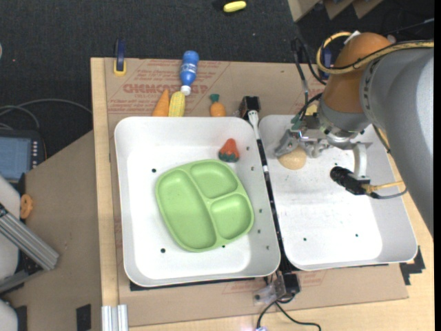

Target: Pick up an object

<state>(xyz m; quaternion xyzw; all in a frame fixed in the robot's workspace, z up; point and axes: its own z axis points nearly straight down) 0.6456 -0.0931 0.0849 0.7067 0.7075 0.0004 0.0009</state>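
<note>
Two shallow white bins sit side by side on the worktop [103, 185]: the left bin [134, 205] and the right bin [358, 247]. In the left bin lies a green divided plate [203, 205] with three compartments, taking up most of the floor. At about one o'clock from the plate, near the bin's far right corner, rests a small strawberry toy [229, 150], red with a green cap, just apart from the plate's rim.

The grey arm [400, 109], with its orange band [355, 74], reaches into the right bin from three o'clock. Its hand [295, 148] is low at the bin's ten o'clock corner, directly over a pale tan rounded object [293, 160], which looks like a small potato or bread roll. The metal fingers [284, 145] seem spread around the top of the object, but whether they are apart or clamped on it cannot be told from this slant. The object rests on the bin floor, close to the wall shared with the left bin.

Beyond the bins at twelve o'clock, on the worktop's cardboard, lie a corn cob toy [177, 103] touching a carrot toy [161, 105], a smaller carrot [217, 106], and a blue-capped white bottle [188, 69]. A yellow object [235, 6] lies on the dark floor farther back.
</note>
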